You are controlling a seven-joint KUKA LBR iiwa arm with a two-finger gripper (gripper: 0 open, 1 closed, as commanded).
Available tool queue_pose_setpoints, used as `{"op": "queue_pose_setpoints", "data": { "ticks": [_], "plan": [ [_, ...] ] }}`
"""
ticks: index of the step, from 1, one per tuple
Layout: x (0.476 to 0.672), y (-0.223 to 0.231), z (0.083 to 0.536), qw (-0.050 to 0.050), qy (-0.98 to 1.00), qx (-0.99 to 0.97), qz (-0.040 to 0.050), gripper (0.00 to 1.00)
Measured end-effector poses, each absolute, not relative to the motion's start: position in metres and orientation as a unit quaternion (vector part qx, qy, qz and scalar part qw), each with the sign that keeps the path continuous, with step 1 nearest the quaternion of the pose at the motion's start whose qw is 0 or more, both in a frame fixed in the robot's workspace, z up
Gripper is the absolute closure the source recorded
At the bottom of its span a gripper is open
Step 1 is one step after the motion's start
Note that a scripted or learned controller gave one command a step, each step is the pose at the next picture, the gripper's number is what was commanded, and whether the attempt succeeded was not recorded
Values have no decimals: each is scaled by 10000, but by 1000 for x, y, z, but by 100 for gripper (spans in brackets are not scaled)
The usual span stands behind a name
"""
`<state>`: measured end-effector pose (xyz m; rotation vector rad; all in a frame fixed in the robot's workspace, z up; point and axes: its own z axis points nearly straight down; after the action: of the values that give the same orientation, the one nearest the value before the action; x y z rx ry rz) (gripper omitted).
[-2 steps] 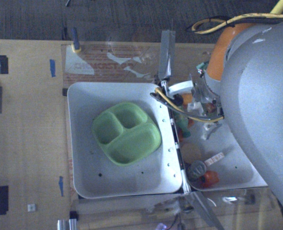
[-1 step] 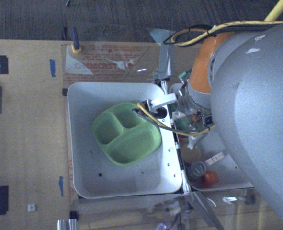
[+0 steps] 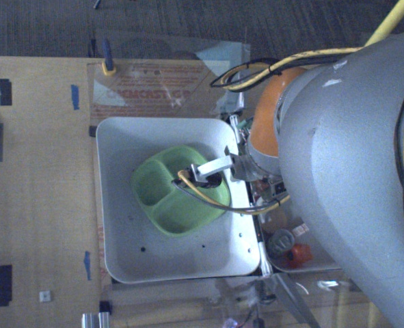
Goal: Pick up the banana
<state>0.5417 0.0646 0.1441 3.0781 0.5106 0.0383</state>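
My gripper (image 3: 261,191) hangs under the orange wrist band (image 3: 266,125), over the seam between the two bins, at the left bin's right wall. The big grey arm (image 3: 352,162) covers most of the right bin (image 3: 304,268) and whatever lies under it. A green divided plate (image 3: 178,193) lies in the middle of the left bin (image 3: 126,149), just left of the gripper.
In the visible strip of the right bin, below the gripper, lie a grey round object (image 3: 281,240) and a red-orange object (image 3: 299,253). A clear sheet with reddish print (image 3: 157,91) lies on the bench behind the left bin. The wooden bench top (image 3: 37,197) spreads to the left.
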Motion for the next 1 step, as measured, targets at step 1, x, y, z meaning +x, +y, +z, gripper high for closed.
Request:
{"op": "queue_pose_setpoints", "data": {
  "ticks": [1],
  "plan": [
    [567,69,131,162,1218,9924,19,0]
  ]
}}
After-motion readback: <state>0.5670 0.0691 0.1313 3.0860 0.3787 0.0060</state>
